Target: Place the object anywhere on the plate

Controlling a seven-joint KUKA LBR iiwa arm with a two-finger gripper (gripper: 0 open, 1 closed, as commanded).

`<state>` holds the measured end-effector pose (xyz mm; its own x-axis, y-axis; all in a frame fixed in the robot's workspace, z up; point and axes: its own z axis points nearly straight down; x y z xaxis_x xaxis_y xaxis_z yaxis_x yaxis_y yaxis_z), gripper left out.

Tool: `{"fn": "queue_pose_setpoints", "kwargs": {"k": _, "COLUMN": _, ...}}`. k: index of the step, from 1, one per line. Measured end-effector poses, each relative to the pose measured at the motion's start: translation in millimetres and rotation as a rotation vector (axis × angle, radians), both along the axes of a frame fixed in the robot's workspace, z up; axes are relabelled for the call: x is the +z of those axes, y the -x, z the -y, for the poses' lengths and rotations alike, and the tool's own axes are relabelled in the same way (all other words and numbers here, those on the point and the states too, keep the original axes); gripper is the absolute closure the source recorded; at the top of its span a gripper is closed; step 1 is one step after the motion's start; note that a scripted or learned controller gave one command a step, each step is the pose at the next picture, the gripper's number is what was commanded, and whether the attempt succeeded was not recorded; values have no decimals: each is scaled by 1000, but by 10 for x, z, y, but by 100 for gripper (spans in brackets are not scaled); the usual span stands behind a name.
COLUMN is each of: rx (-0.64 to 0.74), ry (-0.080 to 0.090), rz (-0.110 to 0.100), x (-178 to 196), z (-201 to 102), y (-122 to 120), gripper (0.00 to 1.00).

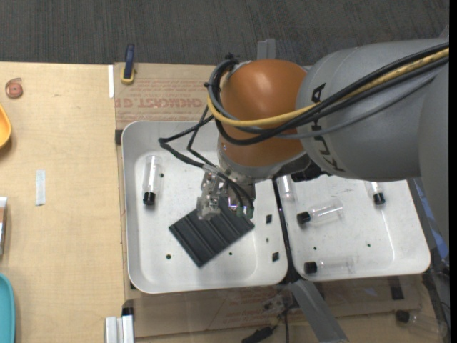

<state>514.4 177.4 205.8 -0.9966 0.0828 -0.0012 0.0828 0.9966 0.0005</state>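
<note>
A black ribbed plate (pixel 208 239) lies tilted in the left bin (pixel 143 263), near its middle front. My gripper (pixel 213 207) hangs straight down over the plate's far edge, just above or touching it. The arm's orange band and grey body hide much of the bin behind it. A clear tube with a black cap (pixel 150 181) lies at the left of the same bin, apart from the gripper. I see nothing clearly held at the gripper's tip.
The right bin (pixel 400 263) holds several clear capped tubes, among them one near its middle (pixel 318 214), one at the front (pixel 330 266) and one at the back right (pixel 375 194). A wooden benchtop (pixel 57 227) stretches to the left.
</note>
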Motion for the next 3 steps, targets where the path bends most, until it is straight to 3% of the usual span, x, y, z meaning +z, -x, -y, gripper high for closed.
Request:
{"fn": "queue_pose_setpoints", "kwargs": {"k": 1, "rx": 66, "ry": 0, "rz": 1, "x": 566, "z": 323, "y": 278, "gripper": 100}}
{"fn": "queue_pose_setpoints", "kwargs": {"k": 2, "rx": 95, "ry": 0, "rz": 1, "x": 470, "z": 820, "y": -186, "gripper": 100}}
{"fn": "queue_pose_setpoints", "kwargs": {"k": 3, "rx": 210, "ry": 0, "rz": 3, "x": 676, "z": 755, "y": -447, "gripper": 100}}
